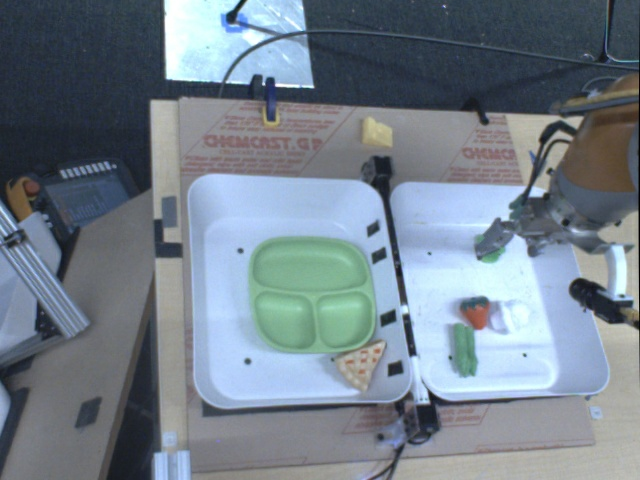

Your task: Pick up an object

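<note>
In the right bin (570, 368), my gripper (517, 243) hangs over the far half, its two grey fingers spread apart, open. A small green object (489, 255) lies right at the tip of the left finger (496, 235), not between the two. Nearer the front lie a red and orange toy (476, 312), a white piece (515, 316) beside it, and a long green toy vegetable (463, 350).
The left bin (215, 268) holds a green divided plate (310, 293) and a toy pizza slice (360, 365) at its front right. A yellow block (377, 132) sits on the cardboard behind the bins. A black divider (392, 268) runs between the bins.
</note>
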